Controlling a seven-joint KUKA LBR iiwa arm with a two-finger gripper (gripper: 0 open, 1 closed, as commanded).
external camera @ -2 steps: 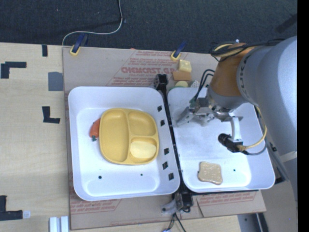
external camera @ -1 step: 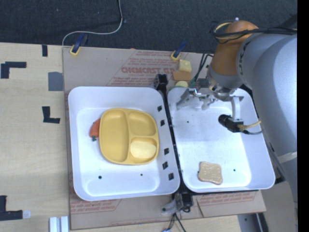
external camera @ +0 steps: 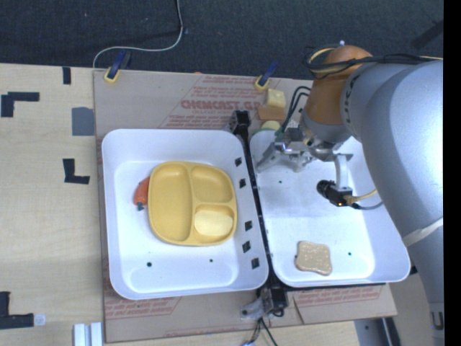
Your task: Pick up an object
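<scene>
The arm is at the approach step: its hand (external camera: 288, 152) hangs over the far-left corner of the right bin (external camera: 360, 222), and whether it is parted or closed cannot be told. The likeliest object, a slice of toast (external camera: 314, 257), lies flat near that bin's near edge, well apart from the hand. The next move probably calls for travelling toward that edge, then descending squarely over the toast.

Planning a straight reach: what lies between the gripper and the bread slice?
In the camera view, just bare white bin floor between gripper and bread slice.
</scene>
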